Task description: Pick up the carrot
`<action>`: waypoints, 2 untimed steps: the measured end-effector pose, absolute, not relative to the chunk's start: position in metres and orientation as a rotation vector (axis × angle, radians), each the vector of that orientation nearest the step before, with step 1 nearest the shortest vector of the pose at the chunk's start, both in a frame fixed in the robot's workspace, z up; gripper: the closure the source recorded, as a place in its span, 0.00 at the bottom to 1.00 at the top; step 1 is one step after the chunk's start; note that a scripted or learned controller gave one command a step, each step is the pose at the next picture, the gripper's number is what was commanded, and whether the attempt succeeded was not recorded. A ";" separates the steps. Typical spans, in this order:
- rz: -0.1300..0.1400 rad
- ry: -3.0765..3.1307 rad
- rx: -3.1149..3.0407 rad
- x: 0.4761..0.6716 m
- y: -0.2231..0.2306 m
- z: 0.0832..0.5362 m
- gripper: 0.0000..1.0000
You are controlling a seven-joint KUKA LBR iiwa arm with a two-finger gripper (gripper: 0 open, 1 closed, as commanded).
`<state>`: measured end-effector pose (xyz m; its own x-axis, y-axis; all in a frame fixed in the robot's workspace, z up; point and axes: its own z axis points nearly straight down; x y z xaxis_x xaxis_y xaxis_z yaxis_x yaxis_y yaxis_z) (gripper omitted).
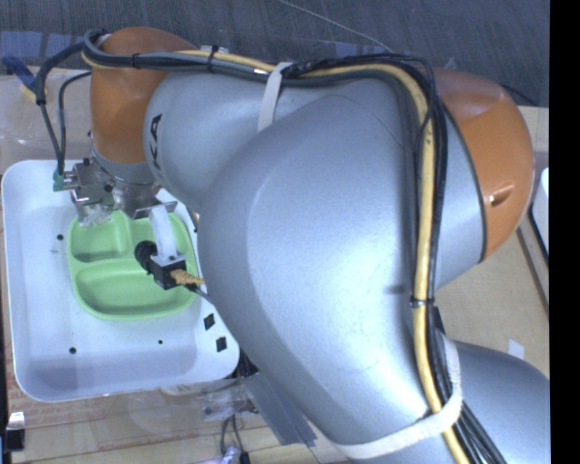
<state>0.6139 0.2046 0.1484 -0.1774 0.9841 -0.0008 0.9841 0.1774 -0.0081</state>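
We see the big grey arm (367, 259) reach over the white bin (39, 346) at the table's left edge. The tool (101, 201) hangs low over the green tray (116, 293), likely hunting the carrot. We cannot find the carrot.

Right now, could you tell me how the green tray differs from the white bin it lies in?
The green tray is the smaller, with rounded corners and a ridge splitting it into two compartments; the white bin is larger, squarer and undivided. The arm hides part of the tray's right side and more of the bin. Both are shallow.
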 end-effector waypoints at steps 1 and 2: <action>0.014 -2.413 -2.002 0.614 0.206 0.159 1.00; 0.018 -2.420 -1.992 0.614 0.206 0.168 1.00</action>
